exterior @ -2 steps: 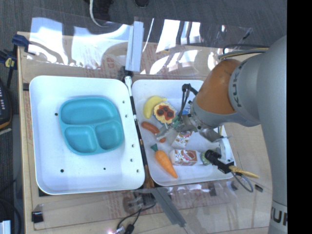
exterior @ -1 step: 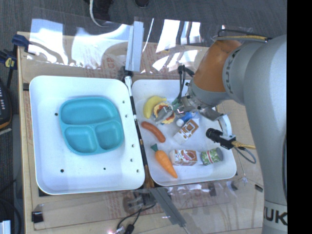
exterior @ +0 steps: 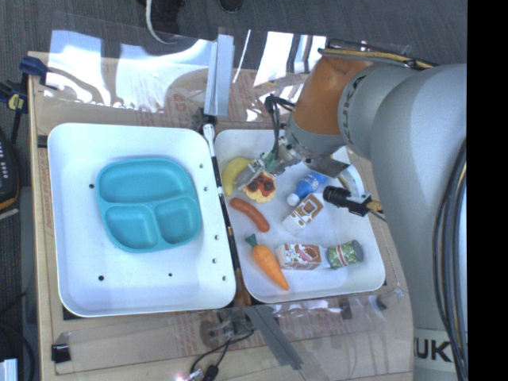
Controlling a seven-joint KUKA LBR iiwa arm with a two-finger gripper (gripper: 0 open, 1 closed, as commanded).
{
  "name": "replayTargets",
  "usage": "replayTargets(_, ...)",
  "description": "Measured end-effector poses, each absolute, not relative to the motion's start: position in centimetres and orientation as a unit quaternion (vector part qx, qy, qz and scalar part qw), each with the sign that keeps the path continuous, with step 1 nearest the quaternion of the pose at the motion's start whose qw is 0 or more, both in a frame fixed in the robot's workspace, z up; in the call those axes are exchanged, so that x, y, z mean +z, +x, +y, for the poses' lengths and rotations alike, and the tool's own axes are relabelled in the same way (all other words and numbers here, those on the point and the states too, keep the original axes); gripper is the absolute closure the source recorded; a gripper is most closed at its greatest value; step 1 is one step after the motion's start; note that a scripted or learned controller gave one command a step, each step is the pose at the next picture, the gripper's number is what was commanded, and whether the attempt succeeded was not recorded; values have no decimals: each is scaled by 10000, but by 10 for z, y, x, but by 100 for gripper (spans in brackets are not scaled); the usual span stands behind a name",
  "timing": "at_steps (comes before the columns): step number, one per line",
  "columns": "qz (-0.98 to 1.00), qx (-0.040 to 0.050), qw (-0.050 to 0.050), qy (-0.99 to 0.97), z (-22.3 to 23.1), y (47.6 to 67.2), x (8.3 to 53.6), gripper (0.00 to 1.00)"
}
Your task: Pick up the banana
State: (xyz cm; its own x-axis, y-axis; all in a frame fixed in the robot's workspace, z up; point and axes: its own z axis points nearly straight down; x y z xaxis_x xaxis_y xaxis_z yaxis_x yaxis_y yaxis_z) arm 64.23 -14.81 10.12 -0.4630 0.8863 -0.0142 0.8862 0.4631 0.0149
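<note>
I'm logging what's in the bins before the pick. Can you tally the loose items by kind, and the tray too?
Banana: 1
Sausage: 1
Carrot: 1
Pizza slice: 1
Bottle: 1
Cartons: 2
Can: 1
Blue tray: 1
Total: 9, with the tray in the left bin and the rest in the right bin.

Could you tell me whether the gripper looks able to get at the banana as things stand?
Probably yes. The gripper is already down at the banana in the right bin, and the banana's left part lies bare. A small yellow-red toy touches it and might get in the way.
</note>
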Motion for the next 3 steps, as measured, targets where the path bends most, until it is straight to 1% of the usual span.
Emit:
replayTargets(1,8781,-54,129,4782,-133,659,103,0)
replayTargets(2,9007,-46,77,4344,-125,658,100,0)
replayTargets(3,9028,-8,47,4301,-116,659,107,100)
